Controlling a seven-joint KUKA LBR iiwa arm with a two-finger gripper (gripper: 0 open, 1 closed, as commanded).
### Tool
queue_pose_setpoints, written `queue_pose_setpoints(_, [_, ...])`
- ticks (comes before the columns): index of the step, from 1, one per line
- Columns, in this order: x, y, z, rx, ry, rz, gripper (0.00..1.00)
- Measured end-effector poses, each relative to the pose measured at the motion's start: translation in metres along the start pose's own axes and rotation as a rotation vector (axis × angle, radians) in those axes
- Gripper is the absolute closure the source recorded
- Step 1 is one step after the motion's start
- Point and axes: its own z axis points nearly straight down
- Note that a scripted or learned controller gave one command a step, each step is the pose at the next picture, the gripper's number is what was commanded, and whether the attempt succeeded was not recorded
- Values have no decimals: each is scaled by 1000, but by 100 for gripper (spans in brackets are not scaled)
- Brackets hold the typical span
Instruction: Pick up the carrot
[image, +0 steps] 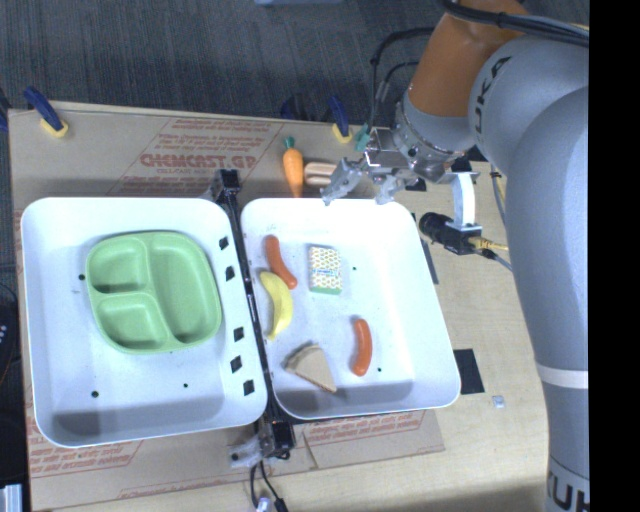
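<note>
While the carrot (292, 168) is left on the worktop (160, 150) behind the right bin (425, 300), the tool (361, 190) is shown released nearby.

1. A green divided plate (153, 291) is seen in the left white bin (40, 300), well to the left of the tool (362, 186) and below it in the view.
2. In the right white bin (425, 310), just below the tool, are found two sausages (279, 260) (361, 346), a banana (277, 303), a patterned card (325, 268) and a sandwich wedge (312, 368).
3. Cardboard (190, 150) is laid over the surface (500, 440) beneath both bins.
</note>
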Motion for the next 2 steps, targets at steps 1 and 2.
queue_pose_setpoints(1, [42, 1, -9, -2, 0, 285, 0])
queue_pose_setpoints(2, [46, 1, 54, 4, 1, 676, 0])
